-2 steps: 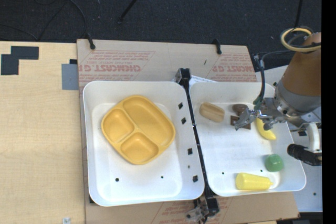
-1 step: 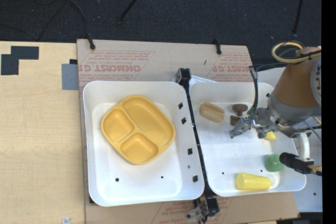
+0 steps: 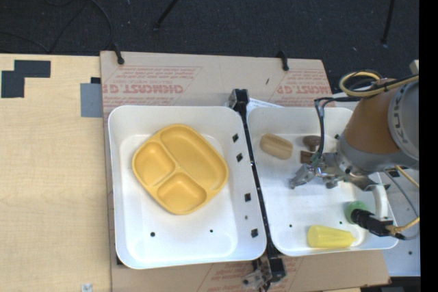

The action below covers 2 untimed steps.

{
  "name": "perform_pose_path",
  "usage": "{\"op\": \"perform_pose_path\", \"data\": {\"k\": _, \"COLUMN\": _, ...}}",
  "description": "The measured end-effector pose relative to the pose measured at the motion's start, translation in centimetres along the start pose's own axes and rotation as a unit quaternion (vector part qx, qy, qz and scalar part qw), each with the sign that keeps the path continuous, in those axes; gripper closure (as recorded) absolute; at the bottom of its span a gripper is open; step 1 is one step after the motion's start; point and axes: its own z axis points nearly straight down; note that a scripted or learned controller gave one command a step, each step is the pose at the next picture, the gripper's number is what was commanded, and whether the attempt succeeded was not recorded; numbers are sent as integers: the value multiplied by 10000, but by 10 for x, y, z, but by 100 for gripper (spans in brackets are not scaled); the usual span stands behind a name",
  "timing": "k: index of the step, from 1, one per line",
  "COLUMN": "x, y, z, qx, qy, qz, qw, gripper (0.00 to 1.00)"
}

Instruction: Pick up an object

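In the right bin (image 3: 287, 243) lie a tan rounded block (image 3: 276, 146), a small brown piece (image 3: 311, 142) at the back, a yellow wedge-shaped object (image 3: 330, 236) near the front edge and a green object (image 3: 356, 210) at the right. My gripper (image 3: 304, 176) hangs over the middle of this bin, reaching in from the right. It is right of and a little nearer than the tan block, just in front of the brown piece. I see nothing held in it. The arm's wrist covers the bin's right part.
The left bin (image 3: 130, 243) holds a yellow divided plate (image 3: 179, 167). A black divider (image 3: 250, 174) runs between the two bins. Cables loop beside the arm at the right. Light wooden bench top lies to the left of the bins.
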Motion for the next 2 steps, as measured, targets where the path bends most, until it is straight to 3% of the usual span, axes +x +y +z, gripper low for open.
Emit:
{"op": "perform_pose_path", "data": {"k": 1, "x": -1, "y": 0, "z": -13, "qx": -7, "qy": -3, "qz": 10, "qw": 10000, "gripper": 100}}
{"op": "perform_pose_path", "data": {"k": 2, "x": -9, "y": 4, "z": -73, "qx": -31, "qy": -10, "qz": 0, "qw": 10000, "gripper": 100}}
